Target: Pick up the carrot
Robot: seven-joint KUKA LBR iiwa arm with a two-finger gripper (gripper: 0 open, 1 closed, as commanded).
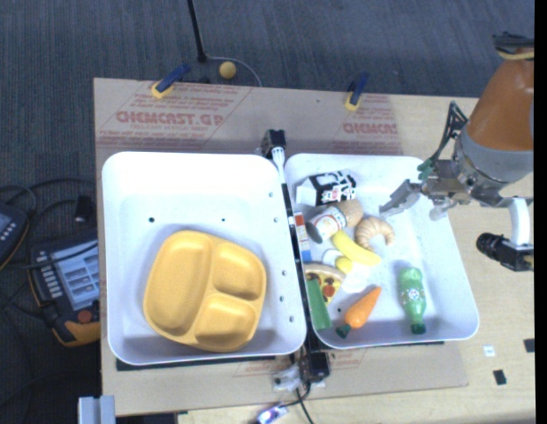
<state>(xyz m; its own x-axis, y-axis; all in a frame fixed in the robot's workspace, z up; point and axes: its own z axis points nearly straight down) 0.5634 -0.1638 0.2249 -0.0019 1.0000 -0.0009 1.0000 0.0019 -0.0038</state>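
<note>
**Orange carrot in right bin, gripper apart from it**

Orange carrot is seen lying tilted at the near side of the right bin, w/ its green end toward the front wall. A green bottle is placed just beside it on the right; a slim green item lies on its left. Behind the carrot a yellow banana, a croissant and a black-and-white cow toy are crowded together.

The gripper is held over the far right part of the same bin, near the croissant, well apart from the carrot. Its fingers are spread and nothing is seen between them.

In the left bin a yellow compartment tray is resting. Both bins are standing on a cardboard sheet, fixed w/ clamps at the far edge.
</note>
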